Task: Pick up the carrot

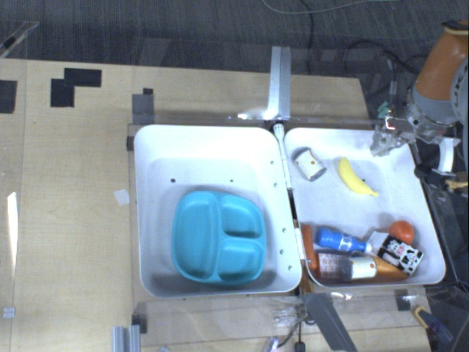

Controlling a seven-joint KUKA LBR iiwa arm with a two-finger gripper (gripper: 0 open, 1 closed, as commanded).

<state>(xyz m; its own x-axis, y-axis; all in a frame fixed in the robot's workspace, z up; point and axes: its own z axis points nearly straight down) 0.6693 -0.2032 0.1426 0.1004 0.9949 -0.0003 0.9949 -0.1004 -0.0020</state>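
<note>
Arm: we see the grey arm [440, 79] w/ orange band coming in at the far right, above the far-right corner of the right bin.
Gripper: the gripper [384, 142] hangs over the far right edge of the right bin [410, 189], well apart from the pile of items at the near side.
Jaws: we can't tell if they're apart or together; too small & blurred.
Carrot: we make out the carrot [388, 270] as an orange shape lying along the near edge of the right bin, partly under other things; only bits show, at approx. the near-right corner.
On/by carrot: a dark bottle w/ white end [344, 266] lies across in front, a black-and-white patterned item [401, 254] sits at its right end.
Other items, right bin: blue bottle [341, 240] just far of the dark one; small red-orange round item [401, 232] near the right wall; banana [356, 177] mid-bin, twd the far side; small whitish can [310, 164] left of the banana, near the divider.
Orange strip: a thin orange-red piece [307, 246] stands along the left wall of the right bin; we can't tell what it is.
Left bin: the left bin [157, 167] holds a teal divided tray [218, 235], near-centre.
Bench: wooden bench top [66, 196] w/ black marks far left.
</note>
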